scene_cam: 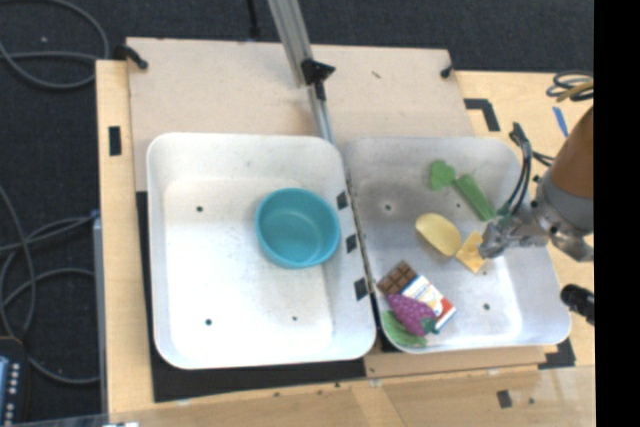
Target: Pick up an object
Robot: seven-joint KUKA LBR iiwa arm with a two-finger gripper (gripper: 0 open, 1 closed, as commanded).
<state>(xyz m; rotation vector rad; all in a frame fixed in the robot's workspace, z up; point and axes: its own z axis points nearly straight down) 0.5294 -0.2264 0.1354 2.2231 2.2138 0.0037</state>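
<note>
**Gripper's parked right on the little yellow block**

So the gripper (490, 245) is down in the right bin (530, 310), sitting right at the upper edge of a small yellow block (470, 260). Can't tell whether it's actually got hold of it.

The block lies mid-bin, just beside a pale yellow rounded piece (438, 233) on its left, maybe touching it. My guess is it's light and stiff, probably plastic or foam, so no crush worry, but a small smooth chunk like that could squirt out sideways. I'd pinch across its short sides, away from the rounded piece so that doesn't get dragged along.

Other stuff nearby: a green tool-shaped thing (462, 185) up behind the gripper, and a pile in the near corner with a chocolate-bar toy (397, 277), purple grapes (412, 313) and a small printed card (432, 300). The left bin (190, 185) has a blue bowl (297, 227), well apart.
</note>
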